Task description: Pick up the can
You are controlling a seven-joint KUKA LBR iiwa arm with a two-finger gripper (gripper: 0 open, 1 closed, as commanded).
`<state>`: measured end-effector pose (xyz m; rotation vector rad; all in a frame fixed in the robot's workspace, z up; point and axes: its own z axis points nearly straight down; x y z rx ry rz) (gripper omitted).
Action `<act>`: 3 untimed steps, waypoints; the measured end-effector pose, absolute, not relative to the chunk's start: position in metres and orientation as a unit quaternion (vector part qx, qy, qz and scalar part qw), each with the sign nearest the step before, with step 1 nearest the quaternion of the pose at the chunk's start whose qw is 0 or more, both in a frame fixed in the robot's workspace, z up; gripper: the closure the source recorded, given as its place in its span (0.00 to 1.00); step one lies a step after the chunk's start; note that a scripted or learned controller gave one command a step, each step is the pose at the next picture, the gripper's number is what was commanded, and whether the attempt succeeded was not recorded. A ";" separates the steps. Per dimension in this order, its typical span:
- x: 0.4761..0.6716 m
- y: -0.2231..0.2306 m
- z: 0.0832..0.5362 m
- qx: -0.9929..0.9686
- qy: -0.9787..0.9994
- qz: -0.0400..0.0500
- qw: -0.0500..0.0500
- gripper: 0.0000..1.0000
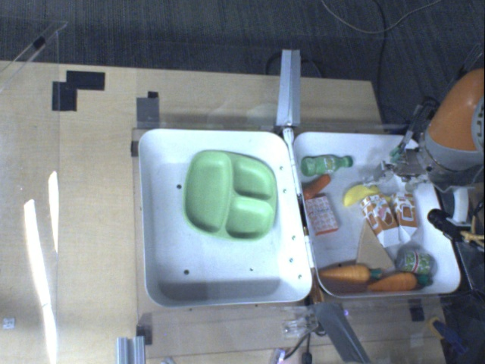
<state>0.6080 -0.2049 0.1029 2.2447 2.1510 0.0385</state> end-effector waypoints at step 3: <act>0.641 -0.178 0.086 0.855 0.519 0.002 0.002 0.00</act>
